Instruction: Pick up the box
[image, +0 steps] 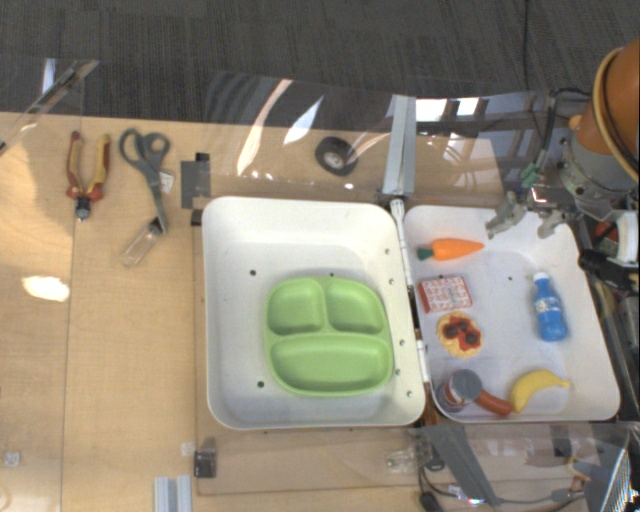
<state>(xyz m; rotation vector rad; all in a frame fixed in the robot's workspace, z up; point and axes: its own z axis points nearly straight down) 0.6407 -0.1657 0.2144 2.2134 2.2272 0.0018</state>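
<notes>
The claw (528, 213), fingers spread apart and holding nothing, hovers over the right bin's (590, 405) far edge, well apart from the box (444, 294) beside the carrot (452, 249).

box (444, 294) flat in R bin (600, 400) nr carrot (452, 249) | hand (528, 212) over bin's far edge, apart fr box
</notes>
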